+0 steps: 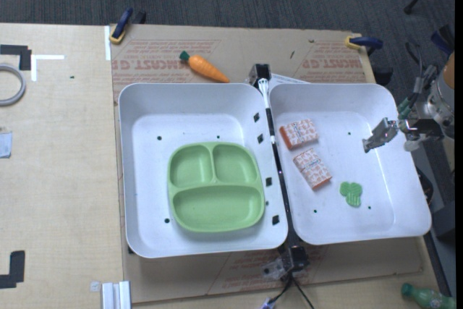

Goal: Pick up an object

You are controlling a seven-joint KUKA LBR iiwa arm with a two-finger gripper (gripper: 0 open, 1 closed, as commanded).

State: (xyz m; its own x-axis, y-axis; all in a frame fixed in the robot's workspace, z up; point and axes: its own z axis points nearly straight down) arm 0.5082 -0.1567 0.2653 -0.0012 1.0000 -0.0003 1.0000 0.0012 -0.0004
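On the cardboard-covered surface, two red-patterned blocks lie within reach in the right bin as the end effector hangs above, its grip impossible to tell.

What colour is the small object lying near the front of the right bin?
Green. The small object shows plainly in the camera view, on the white floor of the right bin.

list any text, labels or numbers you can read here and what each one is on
Red print on the cardboard sheet under the bins, near both far corners: upside down from this camera and only partly legible, no sure reading.
Two red-and-white packets in the right bin: patterned print, too small to read.
Green divided plate, toy carrot, green piece: no text seen.
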